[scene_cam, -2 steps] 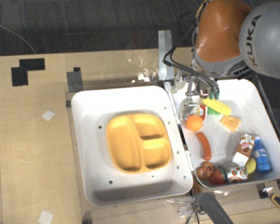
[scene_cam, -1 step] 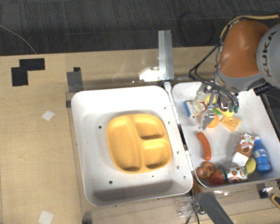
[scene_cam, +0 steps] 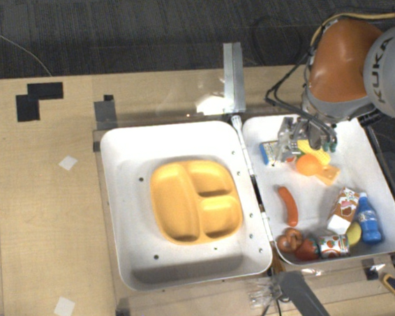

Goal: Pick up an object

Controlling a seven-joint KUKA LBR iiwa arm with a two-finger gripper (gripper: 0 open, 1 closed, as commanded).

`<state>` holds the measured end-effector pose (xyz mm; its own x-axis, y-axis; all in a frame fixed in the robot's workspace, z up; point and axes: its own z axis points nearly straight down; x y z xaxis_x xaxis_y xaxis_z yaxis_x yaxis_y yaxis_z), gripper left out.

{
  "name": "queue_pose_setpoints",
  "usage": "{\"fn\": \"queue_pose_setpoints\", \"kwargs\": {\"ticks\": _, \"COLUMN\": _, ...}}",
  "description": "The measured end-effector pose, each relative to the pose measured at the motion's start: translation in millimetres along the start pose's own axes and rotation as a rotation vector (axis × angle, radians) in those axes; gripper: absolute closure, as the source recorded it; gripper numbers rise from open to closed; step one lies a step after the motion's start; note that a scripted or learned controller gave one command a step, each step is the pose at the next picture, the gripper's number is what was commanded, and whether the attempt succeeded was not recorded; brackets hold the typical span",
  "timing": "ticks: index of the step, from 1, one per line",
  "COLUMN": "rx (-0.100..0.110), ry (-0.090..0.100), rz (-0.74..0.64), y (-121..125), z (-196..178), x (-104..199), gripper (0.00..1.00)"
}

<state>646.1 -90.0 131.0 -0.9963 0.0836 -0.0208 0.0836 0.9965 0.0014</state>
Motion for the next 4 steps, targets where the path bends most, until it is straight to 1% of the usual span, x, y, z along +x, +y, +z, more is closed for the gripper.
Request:
{"fn": "queue_pose_setpoints", "kwargs": {"ticks": 1, "rx": 0.003, "ry": 0.006, "rz": 0.133, "y": -80, "z": 41, "x": 18, "gripper": 1.0}}
{"fn": "queue_pose_setpoints", "kwargs": {"ticks": 2, "rx": 0.002, "ry": 0.009, "rz": 0.131, "y": -78, "z": 42, "x": 19, "gripper": 0.0}}
{"fn": "queue_pose_setpoints", "kwargs": {"ticks": 3, "rx": 0.006, "ry": 0.009, "rz": 0.685, "y": -73, "z": 41, "x": -11, "gripper": 0.0}}
{"fn": "queue_pose_setpoints", "kwargs": {"ticks": 4, "rx": 0.004, "ry": -0.002, "rz": 0.677, "y": -72, "z": 27, "x": -15, "gripper": 1.0}}
